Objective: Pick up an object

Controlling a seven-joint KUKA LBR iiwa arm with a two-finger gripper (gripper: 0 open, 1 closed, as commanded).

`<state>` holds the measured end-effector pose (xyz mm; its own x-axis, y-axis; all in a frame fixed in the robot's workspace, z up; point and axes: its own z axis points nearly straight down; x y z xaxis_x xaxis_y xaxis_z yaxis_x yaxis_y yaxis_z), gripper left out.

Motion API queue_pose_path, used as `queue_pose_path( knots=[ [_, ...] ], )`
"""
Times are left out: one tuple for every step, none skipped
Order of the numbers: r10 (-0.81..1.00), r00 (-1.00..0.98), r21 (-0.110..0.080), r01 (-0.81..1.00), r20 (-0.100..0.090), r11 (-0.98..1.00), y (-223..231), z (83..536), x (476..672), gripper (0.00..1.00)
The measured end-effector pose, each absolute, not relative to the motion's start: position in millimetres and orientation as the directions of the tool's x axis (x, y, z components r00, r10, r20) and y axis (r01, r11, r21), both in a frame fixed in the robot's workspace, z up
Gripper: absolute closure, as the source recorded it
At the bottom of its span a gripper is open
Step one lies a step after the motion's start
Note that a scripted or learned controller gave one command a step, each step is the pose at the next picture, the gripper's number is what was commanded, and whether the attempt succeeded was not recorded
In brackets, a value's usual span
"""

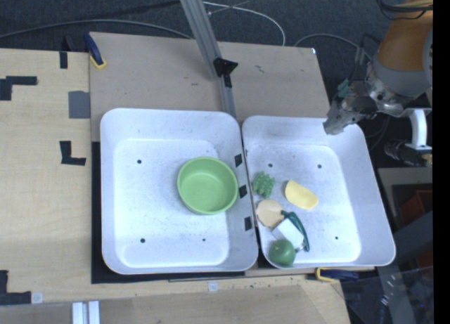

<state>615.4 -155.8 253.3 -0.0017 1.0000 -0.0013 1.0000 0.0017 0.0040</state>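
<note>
The gripper (337,120) hangs over the upper right corner of the right bin (344,168), just at its rim. It shows as a small grey blur, and whether it is apart or together cannot be told; nothing can be seen clamped in it. Behind it the arm (401,55) rises toward the right edge, its orange band partly cut off by the frame.

The things to pick lie well apart from the gripper, bunched in the lower left part of the right bin. A yellow piece (301,195) lies nearest the bin's middle. To its left is a small green leafy piece (264,184), close to the bin's left wall. Below these a pale tan round piece (268,212) touches a white item with a dark green handle (294,230), whose exact shape is hard to make out. A green ball (283,251) sits at the lower rim.

In the left bin (133,182) a green bowl (207,185) stands upright, toward the right side
</note>
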Motion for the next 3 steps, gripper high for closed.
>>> queue_pose_path(
  knots=[
    [1.0,-0.005,-0.002,1.0,0.001,0.005,-108.3,253.4,605.4,1.0],
    [1.0,-0.007,-0.001,1.0,0.002,0.007,-55.6,256.8,610.4,1.0],
    [1.0,-0.008,-0.001,1.0,0.002,0.008,2.3,260.2,606.0,1.0]
  ],
)
